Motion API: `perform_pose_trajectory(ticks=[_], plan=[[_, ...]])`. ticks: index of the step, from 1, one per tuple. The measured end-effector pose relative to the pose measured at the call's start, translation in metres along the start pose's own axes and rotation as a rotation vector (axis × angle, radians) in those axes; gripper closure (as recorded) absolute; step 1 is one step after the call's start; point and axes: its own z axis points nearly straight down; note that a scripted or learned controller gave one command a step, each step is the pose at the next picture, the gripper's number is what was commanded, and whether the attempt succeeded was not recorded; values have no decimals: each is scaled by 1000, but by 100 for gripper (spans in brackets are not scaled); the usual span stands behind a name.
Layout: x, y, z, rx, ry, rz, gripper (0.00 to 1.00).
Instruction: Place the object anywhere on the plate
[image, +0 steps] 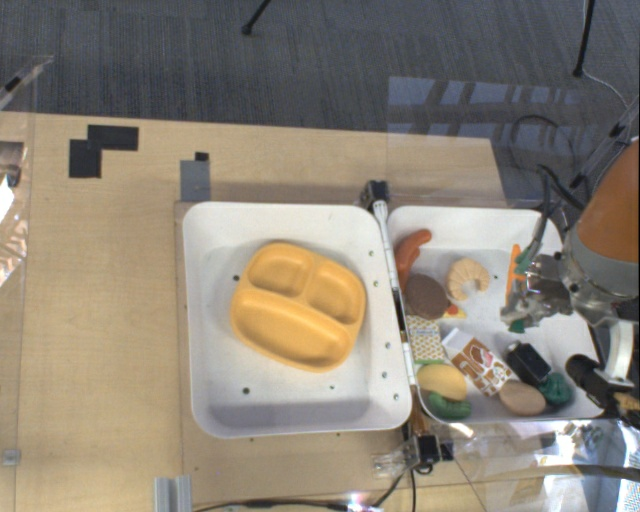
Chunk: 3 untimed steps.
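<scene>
Nearest, right of the plate and toward the front edge: green lumpy piece (447, 407), matte, touching a smooth yellow lemon-shaped piece (441, 380).
Same front row, further right of the plate: tan rounded lump (522, 399), then a dark green knobbly piece (558, 390), with a black glossy block (527, 360) just behind them.
Printed brown-and-white flat packet (483, 365) between the yellow piece and the black block.
All of these inside the right bin (480, 225), white, shallow, rounded corners; which of them is the object to move, cannot tell.
Plate (297, 305) itself: yellow, moulded plastic, rounded rectangle, three shallow compartments, set at a slant in the middle of the left bin (215, 400).
Level with the plate, to its right: flat brown disc (427, 296) and a cream, ribbed curled piece (468, 278).
Gripper (520, 305), grey metal, well right of the plate, low over the right bin's floor beside the cream curl; pincer state cannot tell, and nothing visibly held.
Furthest, right of the plate's back corner: red-orange sausage shape (410, 250), smooth, bent; thin orange stick (515, 262) upright near the gripper.
</scene>
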Motion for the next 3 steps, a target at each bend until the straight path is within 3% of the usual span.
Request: perform_pose_trajectory(ticks=[1,3], plan=[[-33,47,61,6,-2,-77,100],[-29,53,36,-13,-3,-94,100]])
